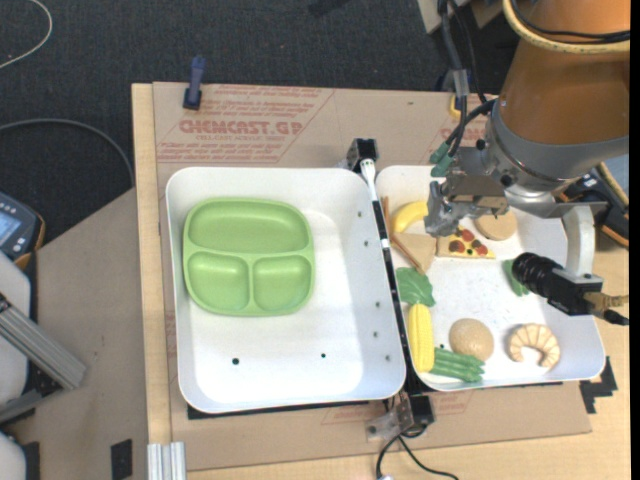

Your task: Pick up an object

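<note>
The gripper (447,218) hung low over the far end of the right bin (590,363), beside a toy banana (407,215) and above a pizza slice (468,246); I could not tell its state. It seemed to be in the approach step, so the next move called for settling on one target. The arm's bulk hid that corner of the bin. A green divided plate (248,256) lay in the left bin (200,368).

Dark carpet floor (90,58); cable (40,128) looped across; cardboard sheet (240,118) over bench.
</note>
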You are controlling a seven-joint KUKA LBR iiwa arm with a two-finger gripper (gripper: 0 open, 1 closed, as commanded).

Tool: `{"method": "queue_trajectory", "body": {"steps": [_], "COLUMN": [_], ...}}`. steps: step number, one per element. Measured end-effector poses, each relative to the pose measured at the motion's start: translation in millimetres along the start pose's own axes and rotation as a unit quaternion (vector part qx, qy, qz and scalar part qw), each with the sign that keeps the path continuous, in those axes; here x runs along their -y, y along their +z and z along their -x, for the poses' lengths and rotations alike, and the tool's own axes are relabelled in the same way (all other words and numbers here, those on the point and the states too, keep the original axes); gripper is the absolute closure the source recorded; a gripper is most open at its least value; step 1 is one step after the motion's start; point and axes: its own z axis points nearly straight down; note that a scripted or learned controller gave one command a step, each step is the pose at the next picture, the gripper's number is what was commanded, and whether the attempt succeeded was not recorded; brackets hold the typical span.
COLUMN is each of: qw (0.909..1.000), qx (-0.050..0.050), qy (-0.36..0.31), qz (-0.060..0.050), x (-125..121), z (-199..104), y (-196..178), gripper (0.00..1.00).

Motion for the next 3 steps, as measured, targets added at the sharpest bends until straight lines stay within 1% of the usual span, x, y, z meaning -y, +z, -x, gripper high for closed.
{"method": "queue_trajectory", "body": {"steps": [1, 2, 3], "qw": [1.0, 1.0, 1.0], "qx": [0.0, -0.001, -0.001], "qy": [0.002, -0.004, -0.001], "qz": [-0.001, 0.0, 0.009], "x": [8, 21, 19], "z": [28, -42, -30], "y": [29, 45, -54], "gripper": [1.0, 1.0, 1.0]}}
